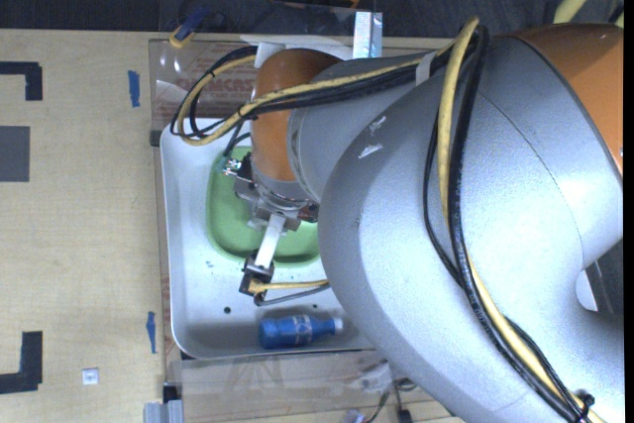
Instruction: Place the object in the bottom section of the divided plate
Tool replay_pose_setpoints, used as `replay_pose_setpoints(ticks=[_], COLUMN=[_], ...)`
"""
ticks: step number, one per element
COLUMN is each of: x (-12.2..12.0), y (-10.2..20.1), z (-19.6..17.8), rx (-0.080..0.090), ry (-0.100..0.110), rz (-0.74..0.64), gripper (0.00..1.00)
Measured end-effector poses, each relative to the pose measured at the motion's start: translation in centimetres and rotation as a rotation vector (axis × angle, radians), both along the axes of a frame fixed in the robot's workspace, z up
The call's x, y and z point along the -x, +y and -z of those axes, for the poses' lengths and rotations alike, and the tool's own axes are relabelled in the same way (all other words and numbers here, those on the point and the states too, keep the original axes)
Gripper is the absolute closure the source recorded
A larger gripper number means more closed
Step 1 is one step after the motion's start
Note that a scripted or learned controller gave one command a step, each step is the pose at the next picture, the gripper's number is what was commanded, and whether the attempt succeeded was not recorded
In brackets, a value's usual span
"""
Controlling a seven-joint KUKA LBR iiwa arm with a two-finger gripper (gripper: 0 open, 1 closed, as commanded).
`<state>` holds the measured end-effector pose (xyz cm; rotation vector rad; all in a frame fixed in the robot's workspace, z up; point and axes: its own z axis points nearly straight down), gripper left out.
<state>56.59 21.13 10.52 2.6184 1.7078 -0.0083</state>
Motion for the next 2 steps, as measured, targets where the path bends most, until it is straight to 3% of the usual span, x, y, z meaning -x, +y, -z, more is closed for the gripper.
replay_pose_setpoints(ticks=[2], x=[0.24], y=[-0.02], z=[-1.60], rx=[0.005], ry=[0.010], rz=[-0.004], gripper=[1.00])
